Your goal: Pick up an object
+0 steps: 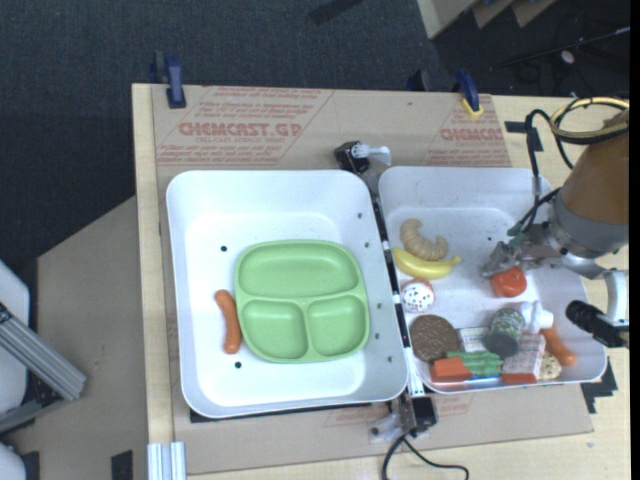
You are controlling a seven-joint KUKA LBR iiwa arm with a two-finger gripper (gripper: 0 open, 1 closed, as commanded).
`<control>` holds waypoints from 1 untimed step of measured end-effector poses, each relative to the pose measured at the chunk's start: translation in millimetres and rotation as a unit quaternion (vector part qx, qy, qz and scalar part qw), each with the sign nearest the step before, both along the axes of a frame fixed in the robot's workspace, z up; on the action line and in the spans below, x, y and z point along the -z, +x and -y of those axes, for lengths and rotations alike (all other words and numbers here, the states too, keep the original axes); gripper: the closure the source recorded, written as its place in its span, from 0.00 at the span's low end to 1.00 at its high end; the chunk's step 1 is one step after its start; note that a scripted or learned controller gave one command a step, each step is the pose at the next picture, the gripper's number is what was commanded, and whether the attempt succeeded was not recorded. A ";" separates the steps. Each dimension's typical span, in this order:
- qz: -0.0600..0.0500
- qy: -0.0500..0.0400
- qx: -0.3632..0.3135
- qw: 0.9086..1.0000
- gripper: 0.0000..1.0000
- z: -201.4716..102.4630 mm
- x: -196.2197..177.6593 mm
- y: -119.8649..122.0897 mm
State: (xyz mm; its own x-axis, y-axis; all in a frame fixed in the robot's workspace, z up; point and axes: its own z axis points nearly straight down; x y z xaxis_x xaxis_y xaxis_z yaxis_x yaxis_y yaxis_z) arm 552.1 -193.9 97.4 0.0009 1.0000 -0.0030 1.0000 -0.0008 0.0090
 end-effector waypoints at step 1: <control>0.003 0.002 -0.007 1.000 1.00 -113.1 -94.1 75.8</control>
